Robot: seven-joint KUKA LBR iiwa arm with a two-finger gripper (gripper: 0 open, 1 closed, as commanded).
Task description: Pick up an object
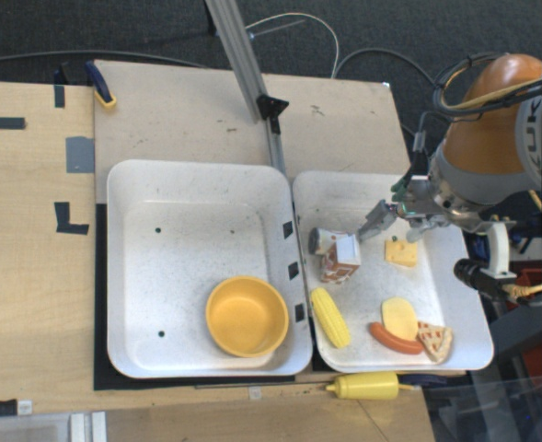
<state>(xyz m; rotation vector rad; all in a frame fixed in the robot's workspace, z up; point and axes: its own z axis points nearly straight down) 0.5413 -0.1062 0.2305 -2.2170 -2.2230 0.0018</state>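
Note:
My gripper [392,226] hangs over the right bin [344,191], fingers spread open with nothing between them. Just below its right finger lies a yellow cheese wedge [401,252]. To the lower left of the gripper sits a small brown and white carton [338,255]. Further toward the front of this bin lie a corn cob [330,317], a yellow slice [399,319], a red sausage [396,339] and a pizza slice [434,341].
The left bin [160,210] holds a yellow bowl [246,316]. A yellow mustard bottle [367,386] lies on the bench in front of the right bin. A grey metal pole [238,44] slants up from between the bins.

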